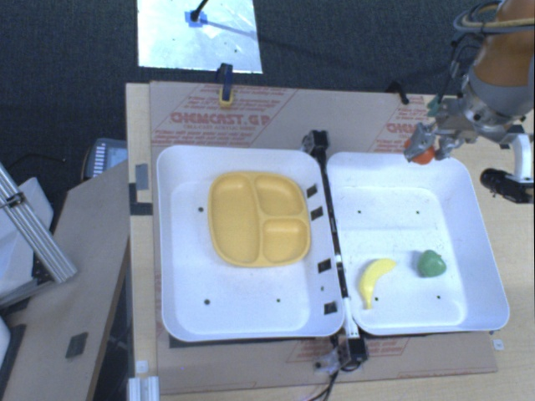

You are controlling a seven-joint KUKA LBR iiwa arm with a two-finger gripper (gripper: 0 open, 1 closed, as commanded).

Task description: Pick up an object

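My gripper (428, 146) hangs over the far right corner of the right bin (481, 224), raised above it. Its fingers are shut on a small orange-red object (420, 152), which shows between the fingertips. On the floor of the right bin, near its front, lie a yellow banana (375, 280) and a small green object (431, 263). Both lie well below and in front of the gripper, apart from each other.
The left bin (171, 241) holds a yellow divided plate (257, 218). A black hinge strip (328, 232) runs between the bins. Cardboard (251, 115) lies under the bins, with a yellow clip (226, 86) at its far edge. A shiny sheet (199, 23) lies beyond it.
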